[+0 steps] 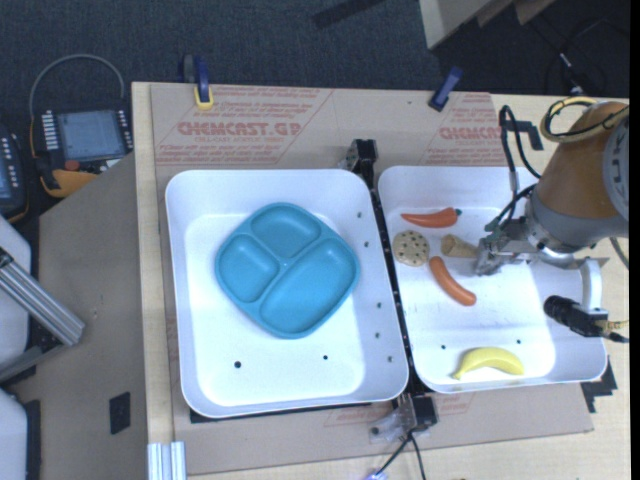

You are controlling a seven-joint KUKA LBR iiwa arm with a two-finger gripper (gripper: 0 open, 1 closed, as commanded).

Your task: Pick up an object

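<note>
While the pincer (490, 260) hangs near the sausage (452, 281), the banana (489, 364) hugs the right bin's (570, 353) near rim.

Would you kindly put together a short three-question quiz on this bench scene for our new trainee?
1. True or false: the blue divided plate lies in the right bin.
2. Which item lies nearest the bench's front edge? A) banana B) cookie C) chili pepper
3. Fill in: the gripper sits over the ____ bin.

Key: 1 false, it lies in the left bin; 2 A; 3 right.
</note>
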